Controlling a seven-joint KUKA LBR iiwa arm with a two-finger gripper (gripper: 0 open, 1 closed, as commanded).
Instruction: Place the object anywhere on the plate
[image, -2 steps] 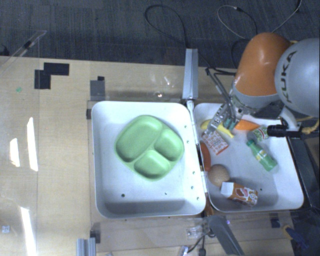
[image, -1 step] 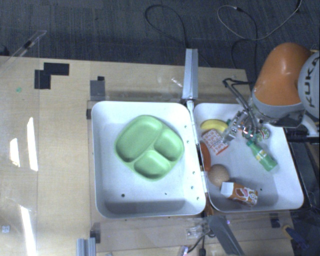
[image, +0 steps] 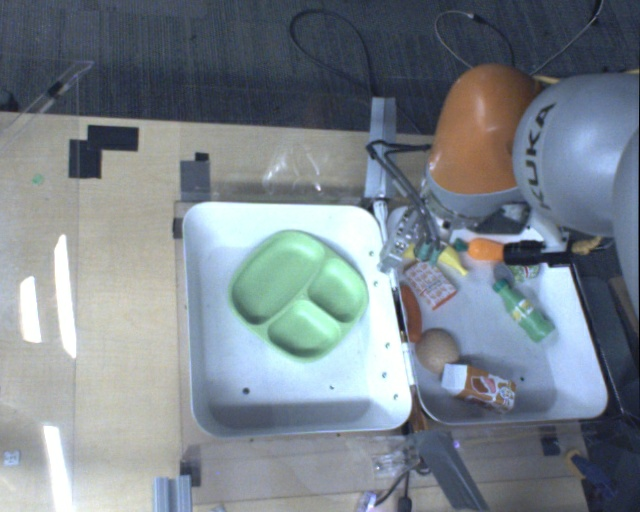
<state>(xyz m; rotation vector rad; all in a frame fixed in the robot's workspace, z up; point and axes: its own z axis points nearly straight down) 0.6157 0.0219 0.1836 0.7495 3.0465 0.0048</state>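
A green plate (image: 298, 292) with three compartments lies in the left white bin (image: 220, 400), with nothing on it. My gripper (image: 408, 246) hangs over the far left corner of the right bin (image: 580, 385), just right of the wall between the bins. Right beneath and beside it lie a red and white packet (image: 431, 285) and a yellow piece (image: 452, 262). The grey and orange arm hides the bin's far side.
The right bin also holds an orange carrot-like piece (image: 484, 250), a green bottle (image: 524, 309), a brown round object (image: 437, 349), an orange carton (image: 482, 387) and a reddish sausage (image: 410, 313) along its left wall. Cables run behind the bins.
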